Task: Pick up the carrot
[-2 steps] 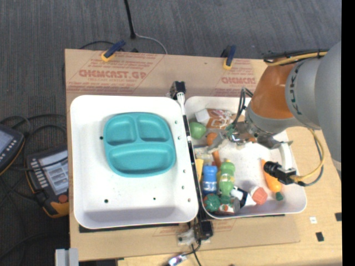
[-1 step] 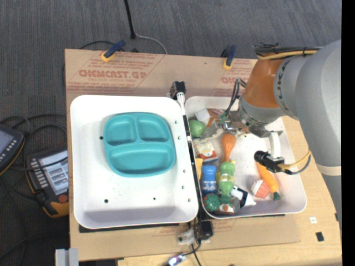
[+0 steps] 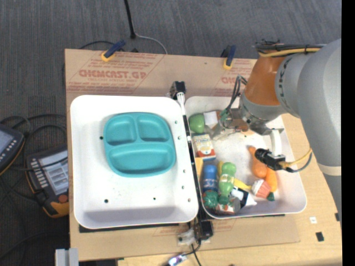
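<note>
The carrot lies near the right wall of the right bin, beside a heap of toy food. The hand hovers over that bin's far end, near a green ball; whether it is open or closed cannot be told

Bulky grey arm — orange band above the wrist, smooth rounded casing.

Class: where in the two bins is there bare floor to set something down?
Left bin: a wide strip on the near side of the tray, narrower ones beside it. Right bin: a small patch between carton and carrot. Its near end is crowded.
</note>
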`<state>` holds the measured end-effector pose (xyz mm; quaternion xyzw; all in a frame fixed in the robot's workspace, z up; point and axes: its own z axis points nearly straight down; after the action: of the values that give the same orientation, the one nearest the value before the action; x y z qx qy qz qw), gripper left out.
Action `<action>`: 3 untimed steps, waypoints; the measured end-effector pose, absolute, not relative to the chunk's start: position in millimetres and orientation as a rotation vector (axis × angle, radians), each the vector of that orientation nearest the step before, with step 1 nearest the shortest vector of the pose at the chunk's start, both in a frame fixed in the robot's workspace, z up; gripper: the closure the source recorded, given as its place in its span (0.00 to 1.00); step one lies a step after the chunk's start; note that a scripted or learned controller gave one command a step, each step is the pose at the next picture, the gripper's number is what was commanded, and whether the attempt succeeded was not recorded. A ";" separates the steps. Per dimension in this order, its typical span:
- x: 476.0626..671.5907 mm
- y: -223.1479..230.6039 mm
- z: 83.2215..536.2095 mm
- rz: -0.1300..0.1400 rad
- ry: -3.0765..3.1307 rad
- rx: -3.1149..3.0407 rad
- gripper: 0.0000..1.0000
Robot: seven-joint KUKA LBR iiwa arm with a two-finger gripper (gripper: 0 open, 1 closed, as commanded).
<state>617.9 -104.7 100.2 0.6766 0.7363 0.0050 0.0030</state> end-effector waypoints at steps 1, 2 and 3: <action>617.1 -111.8 101.2 0.004 2.298 2.121 0.00; 576.4 -171.9 116.5 -0.005 2.416 2.012 0.00; 564.6 -220.2 88.1 0.013 2.753 1.519 0.00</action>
<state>564.6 -220.2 88.1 0.4830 0.8756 0.0040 -0.0012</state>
